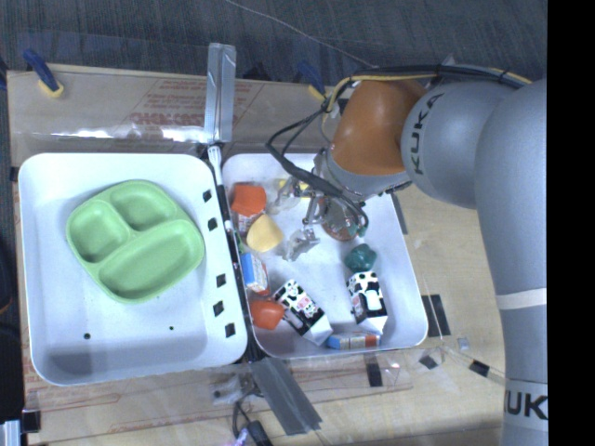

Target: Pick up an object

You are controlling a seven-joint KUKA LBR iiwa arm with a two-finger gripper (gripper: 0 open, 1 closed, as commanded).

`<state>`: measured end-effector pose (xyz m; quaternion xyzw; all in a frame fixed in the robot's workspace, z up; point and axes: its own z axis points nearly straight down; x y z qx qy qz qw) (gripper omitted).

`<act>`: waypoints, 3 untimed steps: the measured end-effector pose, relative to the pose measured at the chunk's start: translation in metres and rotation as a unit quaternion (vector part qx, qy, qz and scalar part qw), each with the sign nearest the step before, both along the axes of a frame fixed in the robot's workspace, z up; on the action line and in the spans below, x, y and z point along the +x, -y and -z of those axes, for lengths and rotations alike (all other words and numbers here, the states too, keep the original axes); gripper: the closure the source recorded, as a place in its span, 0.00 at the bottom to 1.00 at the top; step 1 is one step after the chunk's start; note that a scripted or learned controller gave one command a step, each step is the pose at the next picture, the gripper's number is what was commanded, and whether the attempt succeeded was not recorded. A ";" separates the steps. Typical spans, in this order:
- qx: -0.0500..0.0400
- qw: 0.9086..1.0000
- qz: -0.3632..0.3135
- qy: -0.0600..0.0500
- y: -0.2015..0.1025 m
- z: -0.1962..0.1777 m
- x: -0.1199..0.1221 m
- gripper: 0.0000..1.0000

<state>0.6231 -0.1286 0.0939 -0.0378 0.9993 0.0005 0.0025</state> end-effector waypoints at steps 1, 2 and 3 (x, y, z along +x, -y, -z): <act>-0.001 0.999 -0.035 -0.003 0.058 0.002 -0.038 0.00; -0.004 0.994 -0.110 0.001 -0.036 -0.001 -0.085 0.00; -0.003 0.971 -0.238 0.000 0.030 -0.045 -0.097 0.00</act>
